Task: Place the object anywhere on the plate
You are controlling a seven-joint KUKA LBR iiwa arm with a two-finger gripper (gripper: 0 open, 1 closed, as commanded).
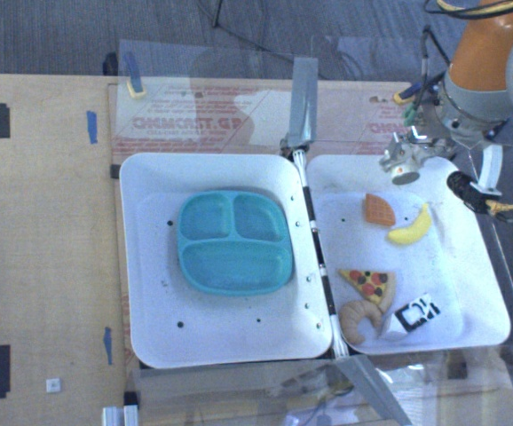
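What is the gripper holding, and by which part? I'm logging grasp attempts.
Nothing visible: the gripper hovers over the right bin's far edge, apart from the banana.

We see a pale wooden surface (pixel 43 238) bearing two shallow white plastic bins, one (pixel 146 327) at nine o'clock touching the other (pixel 483 313) at three o'clock.

bins (pixel 150 238): 2 | plate (pixel 235 241): 1 | food pieces (pixel 411 227): 4 | tag block (pixel 416 312): 1

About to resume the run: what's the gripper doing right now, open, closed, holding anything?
Gripper: cannot be told; it sits above the right bin's far edge, nothing seen in it.
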